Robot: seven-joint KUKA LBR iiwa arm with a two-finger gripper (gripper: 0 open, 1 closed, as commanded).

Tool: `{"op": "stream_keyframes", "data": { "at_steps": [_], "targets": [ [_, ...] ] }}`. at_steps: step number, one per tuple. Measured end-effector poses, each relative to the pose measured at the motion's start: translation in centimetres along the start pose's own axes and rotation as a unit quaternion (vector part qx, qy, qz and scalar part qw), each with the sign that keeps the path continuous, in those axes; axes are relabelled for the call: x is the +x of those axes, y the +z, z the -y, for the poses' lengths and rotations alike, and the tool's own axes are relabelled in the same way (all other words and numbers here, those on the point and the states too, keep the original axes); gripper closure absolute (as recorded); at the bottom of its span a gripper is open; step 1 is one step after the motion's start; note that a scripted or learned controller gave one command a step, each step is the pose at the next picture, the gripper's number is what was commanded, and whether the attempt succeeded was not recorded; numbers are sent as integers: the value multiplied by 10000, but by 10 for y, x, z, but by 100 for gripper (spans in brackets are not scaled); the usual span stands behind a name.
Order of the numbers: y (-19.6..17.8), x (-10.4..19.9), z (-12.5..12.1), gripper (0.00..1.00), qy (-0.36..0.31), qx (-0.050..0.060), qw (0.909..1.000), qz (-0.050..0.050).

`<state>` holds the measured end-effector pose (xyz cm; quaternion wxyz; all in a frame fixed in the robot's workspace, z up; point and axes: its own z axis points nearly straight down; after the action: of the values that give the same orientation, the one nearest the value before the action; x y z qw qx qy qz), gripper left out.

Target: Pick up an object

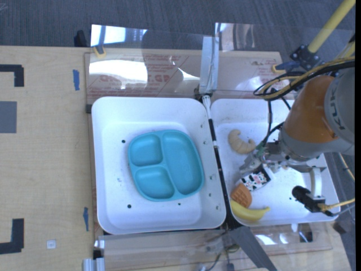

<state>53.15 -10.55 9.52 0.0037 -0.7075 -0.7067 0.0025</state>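
Observation:
My gripper (254,165) hangs low over the right bin (282,109), near its left-centre. Just below it lies a small black, white and red item (255,180), close to the gripper or touching it; I cannot tell whether it is held. A tan croissant-shaped piece (241,141) lies up and to the left of the gripper. An orange round waffle-like piece (241,195) sits by the bin's front left corner, with a yellow banana (250,212) right in front of it.
The left bin (113,196) holds a blue divided plate (165,164) at its middle. A raised divider (213,145) separates the two bins. Clear panels stand behind both bins. The arm's grey body and orange band cover the right bin's right side.

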Motion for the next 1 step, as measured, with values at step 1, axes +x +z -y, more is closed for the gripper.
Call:
{"op": "stream_keyframes", "data": {
  "at_steps": [1],
  "targets": [
    [-13, 0, -3, 100, 2, -49, 10000, 6]
  ]
}}
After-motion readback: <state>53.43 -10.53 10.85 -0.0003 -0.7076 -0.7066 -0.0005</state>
